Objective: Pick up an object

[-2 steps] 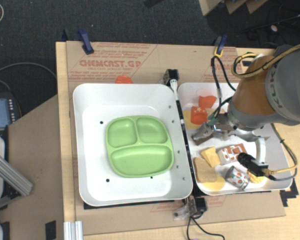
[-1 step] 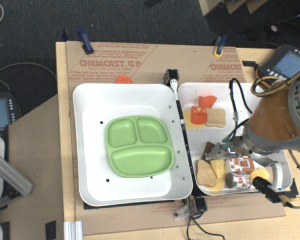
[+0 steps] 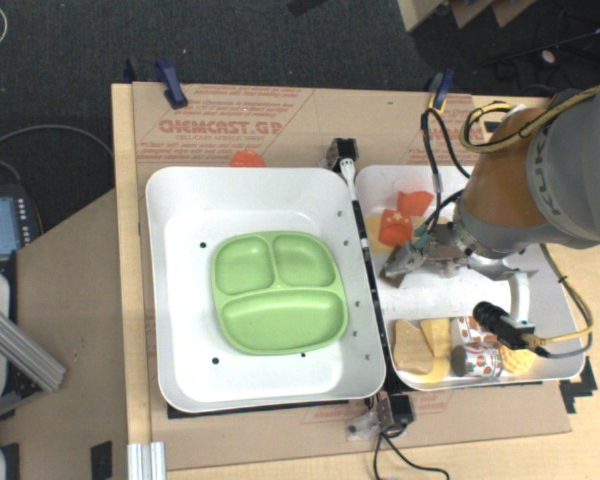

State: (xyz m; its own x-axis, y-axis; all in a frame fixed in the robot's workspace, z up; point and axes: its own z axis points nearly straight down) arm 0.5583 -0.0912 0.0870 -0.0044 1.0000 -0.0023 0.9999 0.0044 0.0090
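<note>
Jaws (image 3: 398,266) low in right bin (image 3: 570,363), tips near left wall; can't tell if wide or narrow, nothing seen held. Candidate objs: orange pieces (image 3: 405,216) just beside tips, yellow block (image 3: 420,346) w/ patterned can (image 3: 477,353) at bin's near end. Green tray (image 3: 278,290) sits alone in left bin (image 3: 180,268), likely drop side.

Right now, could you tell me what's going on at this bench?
The arm reaches into the right bin, its gripper low near an orange and a red toy piece. More small items sit at that bin's near end. The left bin holds a green divided plate.
</note>
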